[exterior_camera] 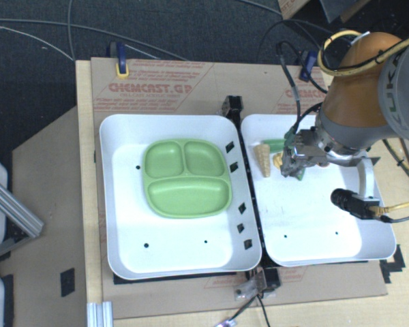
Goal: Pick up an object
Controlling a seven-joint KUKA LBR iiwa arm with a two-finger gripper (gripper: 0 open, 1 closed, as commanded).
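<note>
My gripper (294,167) hangs over the back left part of the right bin (327,247). Just left of it lies a tan, wedge-shaped object (262,159) on the bin floor, near the bin's left wall. A small green item (277,144) and a bit of yellow (277,161) show right beside the gripper, partly hidden by it. Nothing shows between the gripper's tips that I can make out.
The left bin (123,244) holds a green divided plate (187,178) with three compartments. Black clips line the wall between the two bins. The arm's orange band and grey body cover the back right of the right bin.
</note>
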